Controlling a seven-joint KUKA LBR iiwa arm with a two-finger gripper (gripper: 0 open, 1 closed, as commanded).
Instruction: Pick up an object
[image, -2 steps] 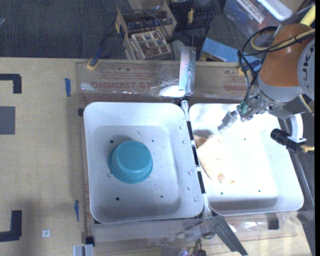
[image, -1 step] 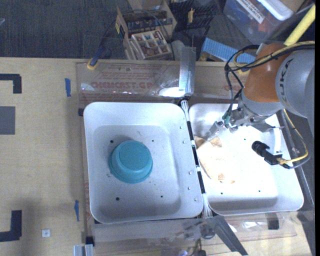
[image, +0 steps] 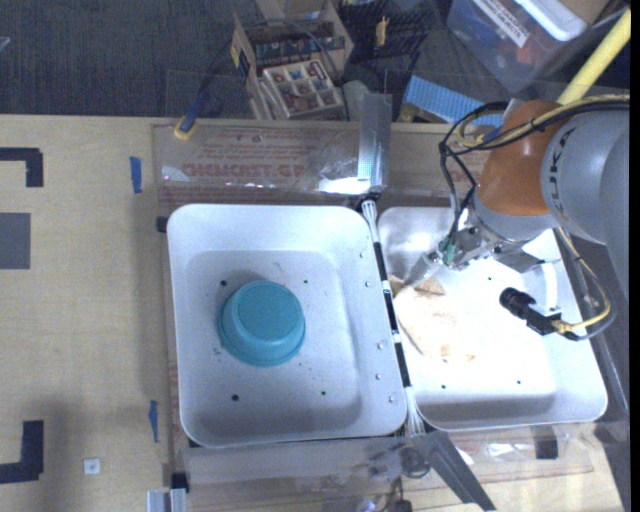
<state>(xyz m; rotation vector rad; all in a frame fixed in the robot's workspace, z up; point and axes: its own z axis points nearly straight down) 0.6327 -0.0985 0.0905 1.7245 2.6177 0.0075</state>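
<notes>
Gripper over the right bin, bowl in the left bin.

The blue bowl sits upside down near the middle of the left bin, well apart from the gripper, which hangs low over the back left of the right bin; whether it is spread or pressed together cannot be told. Just below it lies a tan scrap. Red lettering on the clear bag behind the bins is too blurred to read.

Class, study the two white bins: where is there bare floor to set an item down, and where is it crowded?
Left bin: bare floor all around the teal bowl. Right bin: bare along the near edge and right side. Its far left is crowded by the tool and tan pieces.
</notes>
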